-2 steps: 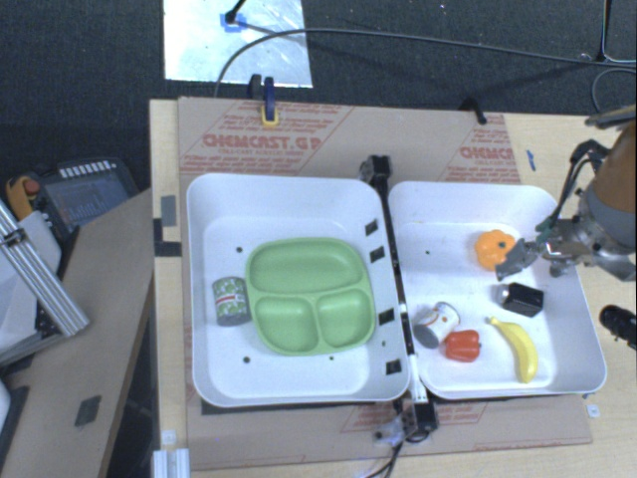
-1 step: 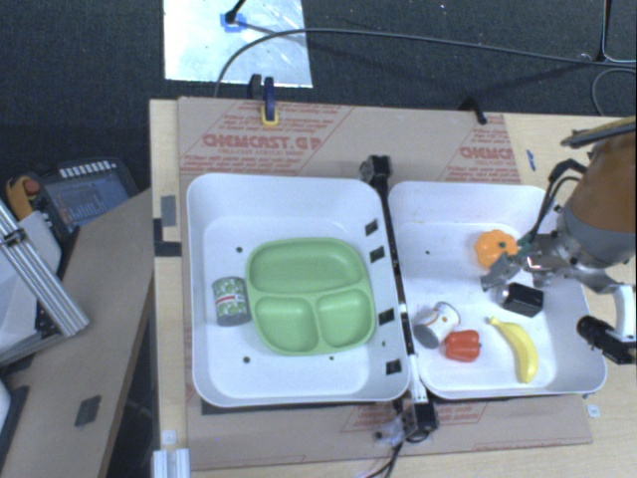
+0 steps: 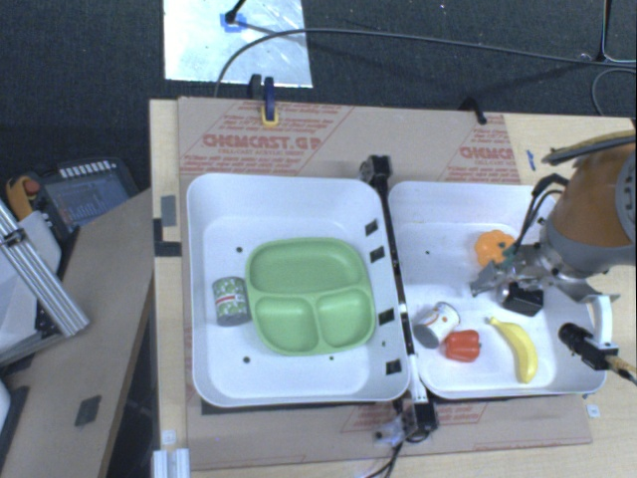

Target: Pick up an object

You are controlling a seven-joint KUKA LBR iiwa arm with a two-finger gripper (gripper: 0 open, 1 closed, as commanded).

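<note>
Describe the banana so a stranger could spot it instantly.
Look in the right-hand white bin, toward its front right corner. The banana lies there below the gripper, right of a red pepper-like item. It is the bin's one long, curved yellow thing.

I see my arm [image 3: 595, 207] entering from three o'clock, orange band uppermost, wrist bent down, with the gripper [image 3: 506, 279] pointing toward nine o'clock.
</note>
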